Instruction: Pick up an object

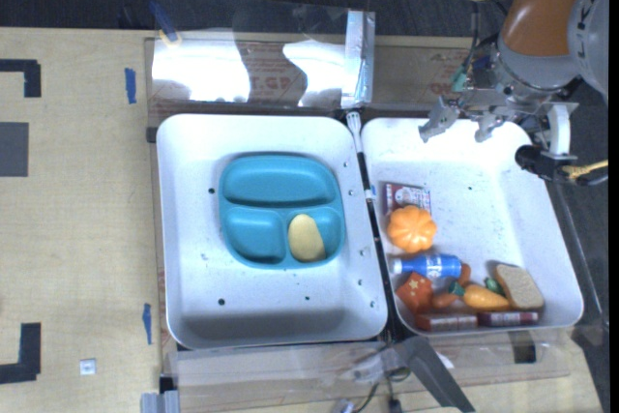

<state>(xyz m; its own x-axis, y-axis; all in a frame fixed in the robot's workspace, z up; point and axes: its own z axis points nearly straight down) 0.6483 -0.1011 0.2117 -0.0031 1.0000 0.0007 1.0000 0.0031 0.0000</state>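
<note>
Tool (460,122) hovers with fingers spread, gripping nothing, above the right bin (542,208); arm (566,5) cut off at the frame edge.

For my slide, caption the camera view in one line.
Open gripper above the right bin's far edge; toy food clustered at its near end; left bin holds a blue tray.

A pale wooden bench (73,237) is carrying two shallow white bins side by side, their inner walls touching. The left bin (184,237) is sitting toward the middle of the bench, the right bin (474,164) beside it. Black angled marks (21,77) are showing on the bench's left part, and short blue tape strips (130,85) are sticking near the left bin. A shiny clear sheet (261,63) is standing just behind the bins
</note>
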